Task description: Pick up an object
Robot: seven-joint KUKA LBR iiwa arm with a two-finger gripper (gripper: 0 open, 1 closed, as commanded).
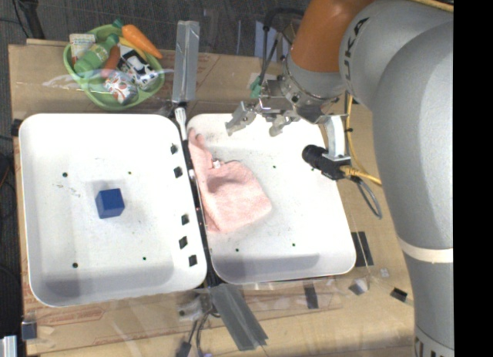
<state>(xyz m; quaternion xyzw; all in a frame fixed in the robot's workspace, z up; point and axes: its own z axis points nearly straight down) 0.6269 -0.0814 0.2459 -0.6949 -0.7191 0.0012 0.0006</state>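
Nothing is picked yet: the two-finger gripper (260,118) hangs spread and empty at twelve o'clock over the crumpled pink cloth (228,191).

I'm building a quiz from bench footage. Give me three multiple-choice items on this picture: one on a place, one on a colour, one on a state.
1. Where does the cube lie?
A. left bin
B. right bin
C. green bowl

2. What colour is the cloth?
A. blue
B. pink
C. green

3. How is the gripper?
A. shut on the cloth
B. shut on the cube
C. open, holding nothing

Answers: 1 A, it sits on the left bin floor. 2 B, it is pale pink against the right bin. 3 C, its fingers are spread above the bin's far edge.
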